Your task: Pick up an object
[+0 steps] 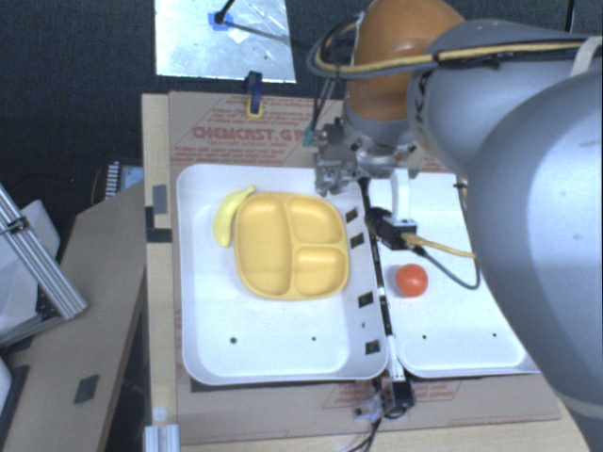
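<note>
Two shallow white bins are seen side by side on a cardboard-covered bench (236, 125). In the left bin (203, 337) a yellow divided plate (287, 245) lies flat, and a yellow banana (229, 215) lies against the plate's upper left edge, partly tucked under it. In the right bin (471, 347) a small orange-red ball (411, 280) rests near the divider between the bins. The grey arm with its orange band (400, 50) is seen reaching in from the right, and the end effector (332, 175) is held over the far rim of the left bin, just above the plate's upper right corner. A shiny square sheet (221, 22) lies beyond the bench.
</note>
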`<state>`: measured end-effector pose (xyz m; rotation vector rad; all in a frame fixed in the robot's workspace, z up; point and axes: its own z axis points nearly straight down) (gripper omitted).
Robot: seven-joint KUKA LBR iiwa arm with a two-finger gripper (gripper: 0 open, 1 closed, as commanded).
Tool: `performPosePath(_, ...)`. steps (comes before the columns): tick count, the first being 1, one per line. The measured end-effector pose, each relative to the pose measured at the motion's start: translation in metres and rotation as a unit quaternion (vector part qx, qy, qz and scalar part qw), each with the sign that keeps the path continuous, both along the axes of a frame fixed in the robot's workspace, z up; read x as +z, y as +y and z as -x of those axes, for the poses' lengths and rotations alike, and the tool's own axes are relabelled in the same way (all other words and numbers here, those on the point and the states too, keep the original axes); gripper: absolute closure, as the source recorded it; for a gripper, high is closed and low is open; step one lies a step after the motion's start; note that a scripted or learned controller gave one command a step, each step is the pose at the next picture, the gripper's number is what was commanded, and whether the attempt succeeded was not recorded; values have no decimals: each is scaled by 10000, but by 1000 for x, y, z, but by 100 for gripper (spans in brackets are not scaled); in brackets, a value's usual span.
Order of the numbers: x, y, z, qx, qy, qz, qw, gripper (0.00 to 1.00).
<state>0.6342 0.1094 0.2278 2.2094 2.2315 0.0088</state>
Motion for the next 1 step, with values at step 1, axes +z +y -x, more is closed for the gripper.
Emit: performPosePath(1,-1,-4,1,-22,13,13,10000,0)
